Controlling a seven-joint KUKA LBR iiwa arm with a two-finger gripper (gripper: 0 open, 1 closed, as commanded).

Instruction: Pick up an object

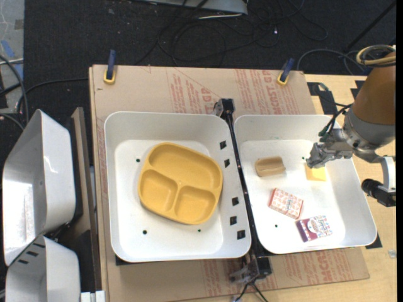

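Note:
The right bin (352, 231) holds a tan block (270, 166), a red patterned packet (286, 203), a purple and white packet (314, 227) and a yellow block (317, 172). My gripper (319, 156) reaches in from the right and hangs right above the yellow block's upper left corner, partly covering it. The arm's orange band (378, 96) shows at the right edge. A yellow divided plate (179, 183) lies in the left bin (123, 231).
Both bins rest on a cardboard sheet (189, 87) held by two blue and yellow clamps (110, 68). A black divider (236, 168) runs between the bins. White containers (34, 181) stand at the far left. Cables lie on the dark floor behind.

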